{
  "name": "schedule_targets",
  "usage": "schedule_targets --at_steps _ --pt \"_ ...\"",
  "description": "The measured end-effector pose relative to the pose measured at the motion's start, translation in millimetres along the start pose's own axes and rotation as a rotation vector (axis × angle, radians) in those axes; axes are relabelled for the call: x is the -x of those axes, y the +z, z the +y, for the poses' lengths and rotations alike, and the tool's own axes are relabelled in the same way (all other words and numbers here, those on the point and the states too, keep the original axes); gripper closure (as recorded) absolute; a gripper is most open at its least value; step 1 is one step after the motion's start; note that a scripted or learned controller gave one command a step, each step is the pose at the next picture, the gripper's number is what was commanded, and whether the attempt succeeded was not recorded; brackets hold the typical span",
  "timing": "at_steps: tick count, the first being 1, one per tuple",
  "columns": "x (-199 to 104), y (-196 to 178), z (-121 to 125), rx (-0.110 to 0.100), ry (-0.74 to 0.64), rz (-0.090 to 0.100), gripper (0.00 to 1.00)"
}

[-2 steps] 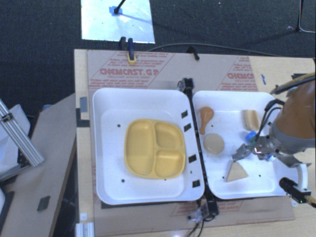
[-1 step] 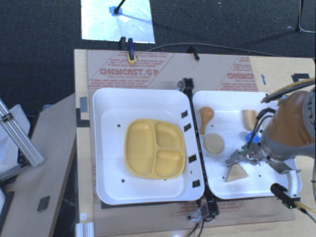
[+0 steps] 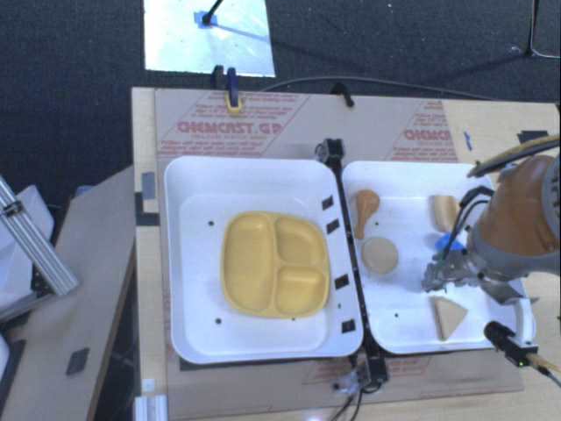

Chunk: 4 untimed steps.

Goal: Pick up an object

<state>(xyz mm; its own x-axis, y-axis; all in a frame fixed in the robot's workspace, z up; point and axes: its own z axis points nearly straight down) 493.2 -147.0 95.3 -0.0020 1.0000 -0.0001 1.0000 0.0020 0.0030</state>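
The right bin (image 3: 399,340) holds several food-like pieces. A tan drumstick shape (image 3: 364,209) lies near its left wall, with a round beige disc (image 3: 379,255) just below it. A pale bread-like chunk (image 3: 443,211) sits at the back, and a small blue object (image 3: 447,243) is partly hidden by the arm. A cream wedge (image 3: 449,317) lies near the front. My gripper (image 3: 436,278) hangs low over the bin floor between the disc and the wedge, just below the blue object. I see nothing held in it.
The left bin (image 3: 193,235) holds a yellow divided plate (image 3: 274,263). A black divider with clips (image 3: 346,261) runs between the bins. The arm's orange band (image 3: 526,213) covers the right bin's right side. A cable (image 3: 513,152) arcs above it.
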Motion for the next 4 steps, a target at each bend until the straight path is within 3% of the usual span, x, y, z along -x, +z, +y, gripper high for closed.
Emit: schedule_targets --at_steps 2,3,4 --pt "9 -107 7 0.004 -0.002 -0.002 1.0" --pt "10 -121 8 0.001 -0.002 -0.001 1.0" --pt "-32 -117 30 0.001 -0.007 0.001 1.0"
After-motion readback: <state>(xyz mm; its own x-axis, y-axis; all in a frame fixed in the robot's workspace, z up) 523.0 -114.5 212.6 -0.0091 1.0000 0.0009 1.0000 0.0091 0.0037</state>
